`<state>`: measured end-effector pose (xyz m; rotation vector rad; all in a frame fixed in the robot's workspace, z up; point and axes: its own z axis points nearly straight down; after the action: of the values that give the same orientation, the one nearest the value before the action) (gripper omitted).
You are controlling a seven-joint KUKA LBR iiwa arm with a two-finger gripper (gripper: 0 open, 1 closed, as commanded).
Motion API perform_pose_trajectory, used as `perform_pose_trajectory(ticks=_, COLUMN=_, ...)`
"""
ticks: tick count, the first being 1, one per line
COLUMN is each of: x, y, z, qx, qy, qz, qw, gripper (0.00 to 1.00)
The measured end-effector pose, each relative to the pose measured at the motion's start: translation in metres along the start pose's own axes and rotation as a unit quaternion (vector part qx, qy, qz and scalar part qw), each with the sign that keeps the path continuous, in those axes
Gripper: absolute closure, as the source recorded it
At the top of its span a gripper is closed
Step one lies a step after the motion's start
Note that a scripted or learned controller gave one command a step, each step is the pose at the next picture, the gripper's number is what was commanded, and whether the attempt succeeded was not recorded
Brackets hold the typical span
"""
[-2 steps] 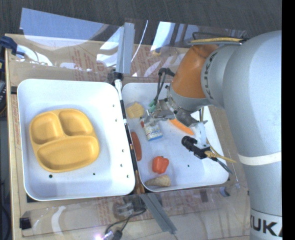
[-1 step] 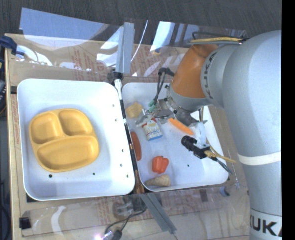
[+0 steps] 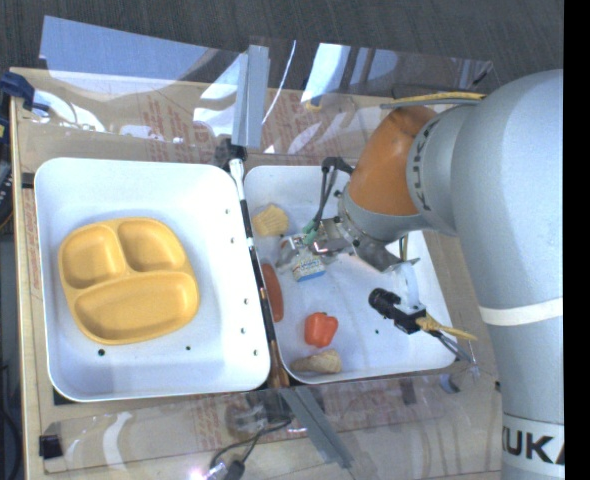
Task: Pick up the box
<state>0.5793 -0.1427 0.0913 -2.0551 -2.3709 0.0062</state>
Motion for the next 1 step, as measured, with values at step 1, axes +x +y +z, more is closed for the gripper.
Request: perform_pose_trajectory(ticks=1, x=-0.0001, y=-0.0001, z=-0.0096, qx=0.001, qy=0.0, qz=-0.003, qw=1.0, gripper=1.0)
